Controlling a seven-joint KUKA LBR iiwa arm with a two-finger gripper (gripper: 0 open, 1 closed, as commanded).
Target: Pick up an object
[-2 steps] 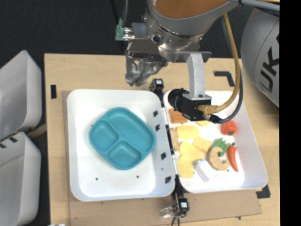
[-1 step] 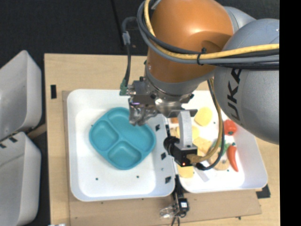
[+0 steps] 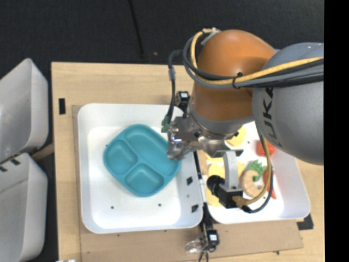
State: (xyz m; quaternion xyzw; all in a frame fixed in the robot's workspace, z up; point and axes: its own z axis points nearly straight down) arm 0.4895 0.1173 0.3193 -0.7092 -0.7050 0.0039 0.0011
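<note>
Though my wrist hangs low over the strip where the two white bins meet, my own orange band and grey bulk cover most of what lies beneath, so my pincer shows only as a dark metal cluster by the plate's right edge. How it stands, and whether it has hold of anything, I cannot tell from up here. The right bin is largely hidden by my arm; bits of yellow, red, green and tan things peek out beside a black part and a looping cable, too broken up to name. The top of my arm runs out of the picture at the right.

The teal plate lies flat in the left bin, toward its right half, turned at a slant. It is a rounded, divided dish with three shallow compartments, one long and two smaller, evenly coloured. Its right rim lies just under my wrist hardware.
</note>
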